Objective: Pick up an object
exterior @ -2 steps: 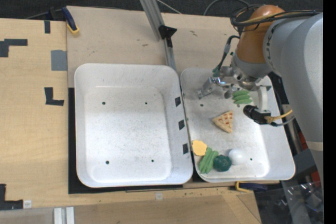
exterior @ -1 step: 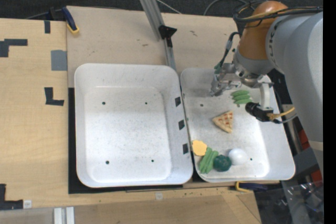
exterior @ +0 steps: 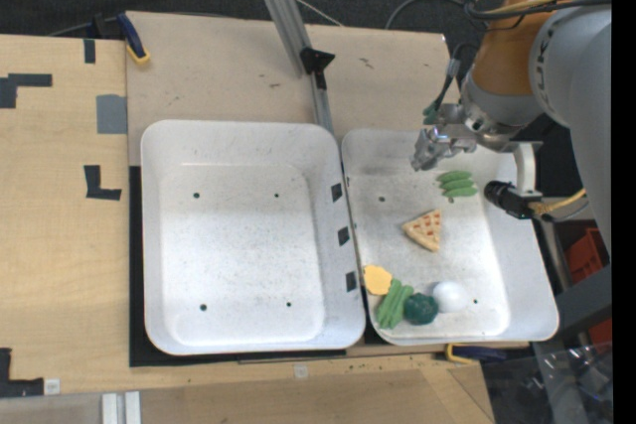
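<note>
Bins (exterior: 238, 139): two; toy items in the right one: six.

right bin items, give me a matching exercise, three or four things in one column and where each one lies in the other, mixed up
Things:
1. waffle wedge
2. white ball
3. green pea pod
4. yellow piece

Places in the right bin:
A. far part, just right of the pincer
B. near the bin's middle
C. by the left wall, next to the green bean bundle
D. near edge, right of the dark green lump

Pairs: 1-B, 2-D, 3-A, 4-C
</note>
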Robot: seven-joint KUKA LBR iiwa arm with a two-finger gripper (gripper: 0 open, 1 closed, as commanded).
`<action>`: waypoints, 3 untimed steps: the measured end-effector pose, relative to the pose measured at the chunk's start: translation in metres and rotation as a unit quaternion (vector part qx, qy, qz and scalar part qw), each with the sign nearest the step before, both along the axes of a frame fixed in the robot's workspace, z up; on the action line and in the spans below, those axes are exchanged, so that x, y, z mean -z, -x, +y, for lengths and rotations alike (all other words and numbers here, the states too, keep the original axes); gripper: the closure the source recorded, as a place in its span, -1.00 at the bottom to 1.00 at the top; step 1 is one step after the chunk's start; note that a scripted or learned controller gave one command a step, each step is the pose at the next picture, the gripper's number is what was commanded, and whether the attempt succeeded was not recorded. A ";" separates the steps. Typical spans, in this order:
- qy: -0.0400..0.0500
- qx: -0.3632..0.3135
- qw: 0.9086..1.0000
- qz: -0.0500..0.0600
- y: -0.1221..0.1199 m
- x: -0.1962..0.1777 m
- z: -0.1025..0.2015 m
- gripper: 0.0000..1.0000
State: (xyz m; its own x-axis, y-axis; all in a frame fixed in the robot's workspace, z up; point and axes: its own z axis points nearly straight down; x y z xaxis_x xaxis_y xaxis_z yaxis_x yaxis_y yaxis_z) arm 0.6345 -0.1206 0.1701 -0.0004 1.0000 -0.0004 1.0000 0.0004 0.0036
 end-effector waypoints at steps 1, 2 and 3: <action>0.000 -0.001 1.000 0.001 -0.001 -0.033 0.001 1.00; -0.001 -0.003 1.000 0.002 0.016 -0.045 0.058 1.00; -0.001 -0.003 1.000 0.004 0.044 -0.047 0.111 1.00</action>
